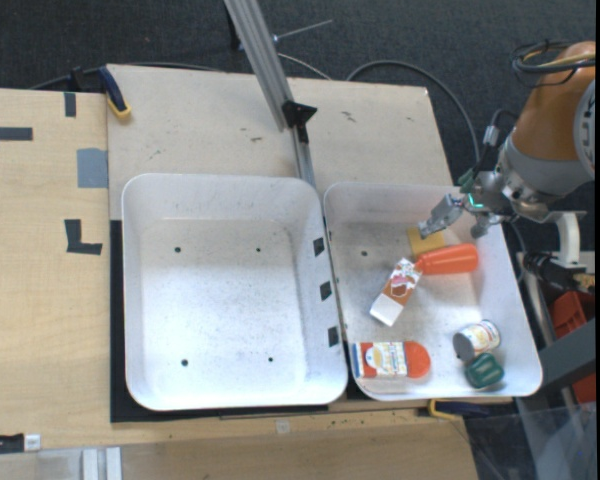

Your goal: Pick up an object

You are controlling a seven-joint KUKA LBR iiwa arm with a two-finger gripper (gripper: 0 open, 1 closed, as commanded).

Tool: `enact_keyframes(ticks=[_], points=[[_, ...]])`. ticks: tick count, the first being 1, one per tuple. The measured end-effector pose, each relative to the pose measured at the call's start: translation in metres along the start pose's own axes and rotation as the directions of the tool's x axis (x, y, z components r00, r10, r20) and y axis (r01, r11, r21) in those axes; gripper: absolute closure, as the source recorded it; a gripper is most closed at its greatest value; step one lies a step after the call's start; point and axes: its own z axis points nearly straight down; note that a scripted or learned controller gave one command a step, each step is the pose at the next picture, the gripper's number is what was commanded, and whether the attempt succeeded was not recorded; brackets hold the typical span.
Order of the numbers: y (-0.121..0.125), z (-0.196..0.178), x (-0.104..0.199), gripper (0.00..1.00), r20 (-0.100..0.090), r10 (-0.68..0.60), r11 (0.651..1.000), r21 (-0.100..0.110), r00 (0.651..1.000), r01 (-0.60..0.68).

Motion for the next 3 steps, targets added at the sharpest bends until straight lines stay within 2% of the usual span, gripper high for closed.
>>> enact_keyframes(ticks=[1,2,3], points=[[0.001,-0.003,0.0,0.0,0.001,-0.002,1.0,-0.005,1.0,0.002],[0.002,0.057,0.01,0.0,0.001,-0.001,1.0,0.001,1.0,0.001],[0.003,0.091,0.01,0.0,0.001,-0.001,1.0,-0.005,1.0,0.001]])
